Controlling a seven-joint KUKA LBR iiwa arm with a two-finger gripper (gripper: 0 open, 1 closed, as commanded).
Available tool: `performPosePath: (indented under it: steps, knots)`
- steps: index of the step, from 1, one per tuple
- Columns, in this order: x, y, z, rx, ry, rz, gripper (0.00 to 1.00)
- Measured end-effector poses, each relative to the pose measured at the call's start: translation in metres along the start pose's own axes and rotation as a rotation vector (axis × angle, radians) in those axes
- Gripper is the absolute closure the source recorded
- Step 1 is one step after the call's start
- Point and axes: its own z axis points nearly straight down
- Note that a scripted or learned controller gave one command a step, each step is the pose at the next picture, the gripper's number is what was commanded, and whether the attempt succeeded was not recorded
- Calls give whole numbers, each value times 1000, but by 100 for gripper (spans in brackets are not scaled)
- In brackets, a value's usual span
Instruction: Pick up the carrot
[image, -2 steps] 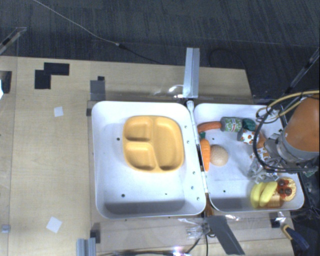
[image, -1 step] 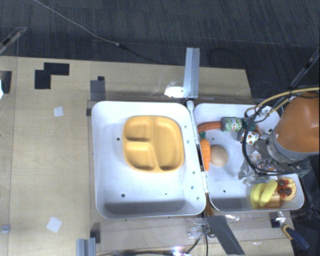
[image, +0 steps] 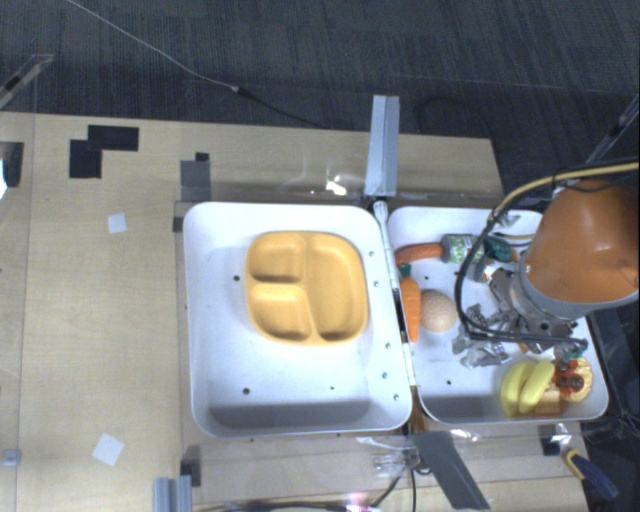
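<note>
Carrot (image: 410, 308) lying lengthwise vs left wall of right bin (image: 440, 408), touching egg-like ball (image: 437, 310); gripper (image: 487, 352) nearby, jaws' opening can't tell, nothing seen held; best approached from above w/ jaws across the narrow width, clear of wall & ball.

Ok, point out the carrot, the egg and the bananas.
carrot (image: 410, 310): camera view, middle of its orange body, by the right bin's left wall.
egg (image: 437, 310): camera view, centre of its pale shell.
bananas (image: 528, 384): camera view, middle of the yellow bunch, at the right bin's near edge.
</note>
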Motion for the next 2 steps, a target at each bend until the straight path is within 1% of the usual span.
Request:
performPosePath:
  steps: [1, 2]
  knots:
    - [-8, -5, 4, 1, 0, -81, 100]
    - [7, -22, 10, 1, 0, -282, 100]
